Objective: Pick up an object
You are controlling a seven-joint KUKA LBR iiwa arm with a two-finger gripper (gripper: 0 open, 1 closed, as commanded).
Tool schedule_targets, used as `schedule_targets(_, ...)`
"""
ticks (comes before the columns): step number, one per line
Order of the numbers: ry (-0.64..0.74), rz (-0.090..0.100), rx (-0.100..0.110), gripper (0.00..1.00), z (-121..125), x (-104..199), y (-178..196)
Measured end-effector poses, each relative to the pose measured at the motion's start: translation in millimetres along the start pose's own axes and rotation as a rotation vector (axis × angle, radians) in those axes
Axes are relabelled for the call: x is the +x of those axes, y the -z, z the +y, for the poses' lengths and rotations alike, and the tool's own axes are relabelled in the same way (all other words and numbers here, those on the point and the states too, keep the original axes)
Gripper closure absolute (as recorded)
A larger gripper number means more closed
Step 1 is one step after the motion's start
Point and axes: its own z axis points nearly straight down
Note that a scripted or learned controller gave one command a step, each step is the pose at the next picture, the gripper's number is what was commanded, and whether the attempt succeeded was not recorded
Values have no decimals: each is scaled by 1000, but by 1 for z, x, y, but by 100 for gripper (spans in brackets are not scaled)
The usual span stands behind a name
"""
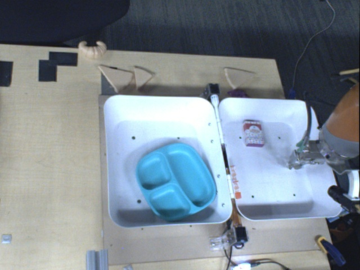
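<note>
Approach step: gripper [293,161] hovers at the right bin's [270,201] right edge (finger state cannot be told). Small red packet [254,133] lies near the bin's back edge; next, move over it.

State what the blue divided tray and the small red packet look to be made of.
Blue divided tray: probably moulded plastic, with even colour, rounded compartment edges and a soft sheen. Small red packet: likely printed card or foil wrap, flat and boxy with a label; too small to tell which.

Even overhead light, soft shadows inside white bins [118,151], slight overall blur.
</note>
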Motion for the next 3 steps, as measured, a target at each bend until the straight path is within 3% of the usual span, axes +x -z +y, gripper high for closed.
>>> schedule_targets(1,0,1,8,100,35,-1,28)
schedule_targets(2,0,1,9,0,35,-1,28)
schedule_targets(3,-3,0,5,0,-4,15,-12)
